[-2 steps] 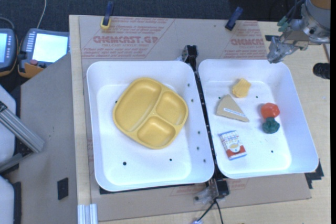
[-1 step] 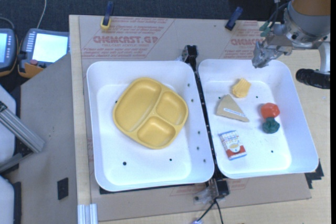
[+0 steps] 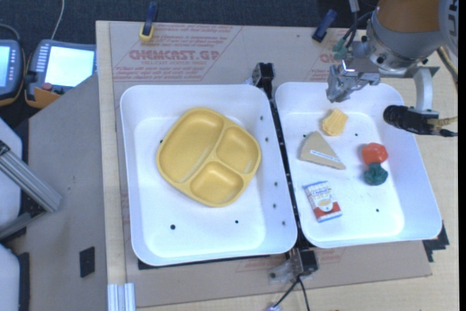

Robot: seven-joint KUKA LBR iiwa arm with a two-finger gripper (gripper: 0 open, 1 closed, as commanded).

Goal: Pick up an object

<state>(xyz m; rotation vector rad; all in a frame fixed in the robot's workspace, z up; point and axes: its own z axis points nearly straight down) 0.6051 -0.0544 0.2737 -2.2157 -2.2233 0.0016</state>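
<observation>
My gripper (image 3: 339, 92) hangs over the far part of the right bin (image 3: 415, 222), just above and behind a small yellow block (image 3: 335, 121). Nothing shows between its fingertips. A tan wedge (image 3: 320, 152) lies just in front of the yellow block. A red piece (image 3: 374, 153) and a dark green piece (image 3: 376, 174) sit together to the right. A small red and white carton (image 3: 322, 201) lies nearer the front of the same bin.
The left bin (image 3: 145, 229) holds a yellow divided plate (image 3: 209, 155). A black clamp (image 3: 263, 73) sits at the back between the bins. A black cylinder (image 3: 408, 118) juts over the right bin's right side. Screens stand off the bench at far left.
</observation>
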